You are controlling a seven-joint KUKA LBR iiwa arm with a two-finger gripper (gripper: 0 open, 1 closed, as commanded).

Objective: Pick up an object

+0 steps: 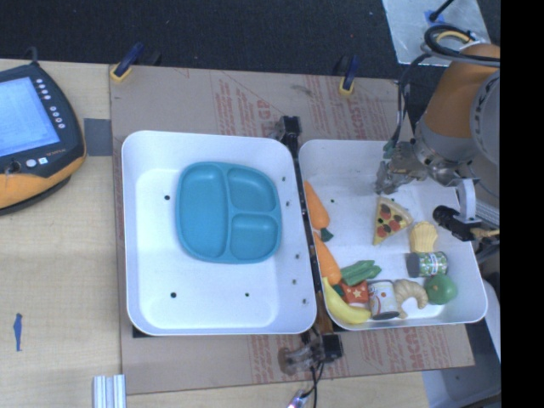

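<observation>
Gripper (393, 179) sits upper right of frame, over the top part of the right bin (357, 155). Fingers too dark and small to read; can't tell if open or shut, can't tell if anything's held. Hangs from grey arm w/ orange band (459, 92), far right.

Just below gripper: pizza slice (389, 221), flat on bin floor, pointy end down-left. Close to gripper tip, can't tell if touching. Right of pizza: small yellow toy (423, 236). Under that: little can w/ green label (427, 264), on its side. Lower right corner of bin: green round fruit (440, 290), tan curly thing (411, 291) next to it.

Along left wall of right bin: orange carrot (316, 204) up top, 2nd orange piece (326, 260) below. Green bean pods (360, 271) mid-bin. Yellow banana (342, 307) at bottom left of bin, red-and-white bits beside it.

Left bin (144, 228) in mid-frame, w/ blue divided plate (228, 212) inside, 3 parts.

Both bins on brown cardboard sheet (212, 100), on wood bench (51, 296). Orange-and-grey tablet w/ screen (30, 130) at far left.
</observation>
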